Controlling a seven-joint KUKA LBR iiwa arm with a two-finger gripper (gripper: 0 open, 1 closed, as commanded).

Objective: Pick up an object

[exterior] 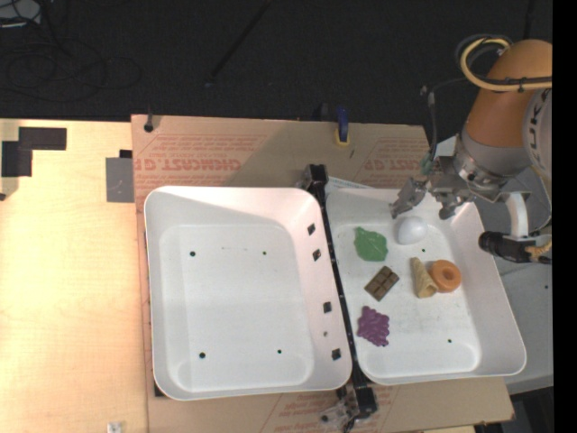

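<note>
The right bin (491, 336) holds several small objects. A white egg-shaped thing (413, 231) lies near its far side, and a green lump (370, 244) sits to its left. A brown chocolate bar (381, 283), a tan piece (421, 278) and an orange ring (445, 277) lie mid-bin. A purple bunch of grapes (373, 326) rests nearer the front. My gripper (424, 207) hangs over the bin's far edge, just above and behind the white thing. It is open, its fingers spread with nothing between them.
The left bin (234, 368) adjoins the right one along a black clipped divider (326, 278). Cardboard (234, 156) lies under both bins. A wooden bench top (63, 287) extends to the left. The arm's orange band (505, 106) rises at the right.
</note>
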